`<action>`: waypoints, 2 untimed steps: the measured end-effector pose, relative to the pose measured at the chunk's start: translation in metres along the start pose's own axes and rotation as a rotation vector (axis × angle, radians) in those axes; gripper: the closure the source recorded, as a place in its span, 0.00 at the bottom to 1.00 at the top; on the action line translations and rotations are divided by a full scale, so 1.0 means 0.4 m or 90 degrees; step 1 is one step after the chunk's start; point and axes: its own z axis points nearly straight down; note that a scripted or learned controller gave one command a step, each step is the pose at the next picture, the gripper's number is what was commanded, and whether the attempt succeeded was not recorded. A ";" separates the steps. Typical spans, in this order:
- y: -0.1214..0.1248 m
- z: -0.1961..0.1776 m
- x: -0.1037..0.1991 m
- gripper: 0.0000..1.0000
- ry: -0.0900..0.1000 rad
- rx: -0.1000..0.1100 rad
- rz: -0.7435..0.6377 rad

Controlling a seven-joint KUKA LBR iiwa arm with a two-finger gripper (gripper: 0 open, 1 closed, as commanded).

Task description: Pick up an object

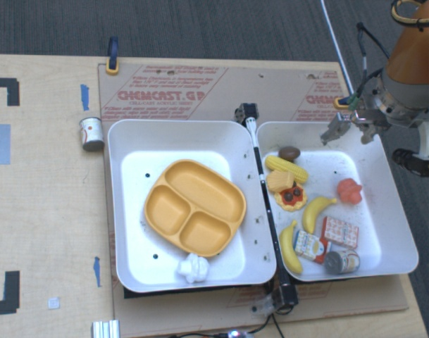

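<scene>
Arm (411, 48) reaching in from right, gripper (349, 127) pointing down, fingers spread

Two shallow white plastic bins, the left bin (122, 189) and the right bin (383, 189), look smooth with a soft sheen. In the left one lies a matt, smooth yellow-orange plastic divided tray (194, 207) and, near it, a crumpled white lump (194, 267) that looks like cloth or paper. Under the bins a brown cardboard sheet with red print (165, 94) is matt and dull. The pale wooden bench (38, 210) looks smooth. The two yellow toy bananas (290, 248) look like glossy plastic.
</scene>
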 end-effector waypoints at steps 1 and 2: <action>0.046 0.281 0.045 0.00 -0.001 -0.002 -0.001; -0.046 0.282 0.175 0.00 0.001 0.000 -0.001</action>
